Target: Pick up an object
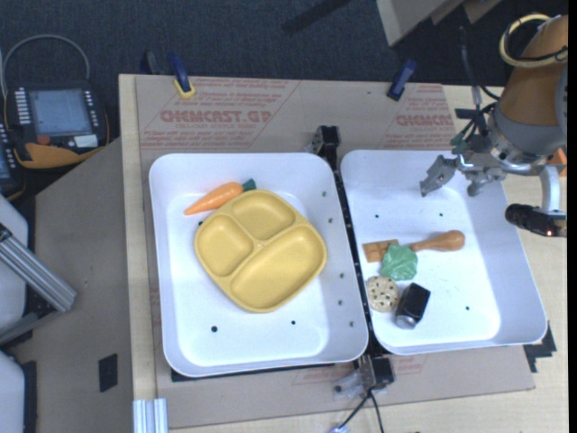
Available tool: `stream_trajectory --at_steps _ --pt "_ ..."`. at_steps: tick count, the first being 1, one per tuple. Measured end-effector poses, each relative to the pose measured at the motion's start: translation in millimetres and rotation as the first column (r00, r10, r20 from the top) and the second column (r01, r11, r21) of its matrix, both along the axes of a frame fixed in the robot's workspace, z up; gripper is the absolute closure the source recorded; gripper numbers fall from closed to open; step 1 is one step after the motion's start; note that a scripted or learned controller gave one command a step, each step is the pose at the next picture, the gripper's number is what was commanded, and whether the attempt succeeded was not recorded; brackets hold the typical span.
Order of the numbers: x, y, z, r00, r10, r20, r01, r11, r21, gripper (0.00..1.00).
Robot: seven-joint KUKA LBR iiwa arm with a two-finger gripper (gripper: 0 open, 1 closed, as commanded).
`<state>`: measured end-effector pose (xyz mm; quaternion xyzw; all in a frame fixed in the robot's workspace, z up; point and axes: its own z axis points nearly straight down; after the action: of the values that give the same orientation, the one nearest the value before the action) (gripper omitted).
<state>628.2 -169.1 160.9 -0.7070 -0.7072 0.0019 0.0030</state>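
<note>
I see the right bin (505, 305) holding a wooden-handled tool (424, 244), long axis running across the bin, near its left edge. My gripper (455, 177) hovers by the bin's far edge, fingers spread and holding nothing, with the tool nearer the front-left.

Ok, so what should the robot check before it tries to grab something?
1. End effector holding nothing: ok, nothing shows between its fingers.
2. Fingers spread for a grab: ok, they look open.
3. End effector over a target: not ok, it hangs above bare floor at the right bin's far end.
4. Things to grab: ok, wooden tool, green piece, cookie and black block lie in that bin.
5. Room around them: not ok, they are bunched together.
6. Carrot: ok, lying beside the yellow plate.
</note>
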Motion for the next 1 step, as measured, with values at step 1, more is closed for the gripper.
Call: stream_trajectory --at_steps 1 --pt "8.1 -5.2 -52.1 1.0 0.0 0.005 0.0 1.0 -0.001 0.0"
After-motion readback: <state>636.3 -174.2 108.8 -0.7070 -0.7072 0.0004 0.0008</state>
